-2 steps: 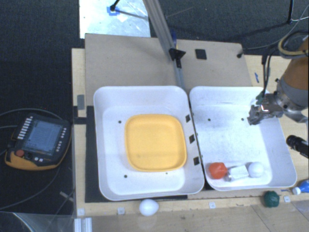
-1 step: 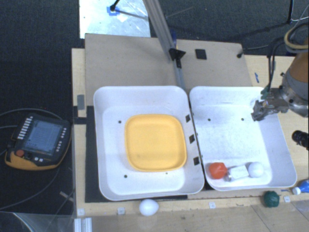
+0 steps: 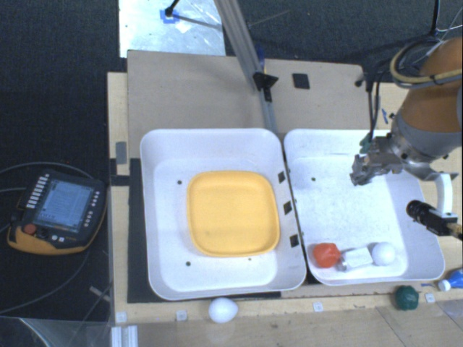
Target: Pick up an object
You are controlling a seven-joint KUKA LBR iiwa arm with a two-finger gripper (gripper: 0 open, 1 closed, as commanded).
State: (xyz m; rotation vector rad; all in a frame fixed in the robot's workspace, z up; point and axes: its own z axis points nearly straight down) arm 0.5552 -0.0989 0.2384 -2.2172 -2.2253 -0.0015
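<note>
arm (image 3: 427, 114): reaching in from the right, hanging over the far part of the right bin
gripper (image 3: 362, 170): sitting above bare bin floor, nothing seen between the fingers; how far apart they're standing, cannot tell, too small and dark
right bin (image 3: 347, 215): holding three things lined up along the near edge
red object (image 3: 325, 254): lying at near left of the right bin, touching the white piece beside it
white piece (image 3: 356, 258): lying between red object and ball
ball (image 3: 383, 253): white, sitting at the right end of that row, well apart from the gripper
left bin (image 3: 163, 215): holding the yellow plate
yellow plate (image 3: 233, 212): lying flat in the middle
egg (image 3: 223, 310): white, resting outside on the bench, just near of the left bin
green ball (image 3: 406, 297): sitting on the bench near the right bin's near right corner
pendant (image 3: 56, 215): lying on the floor, far left
</note>
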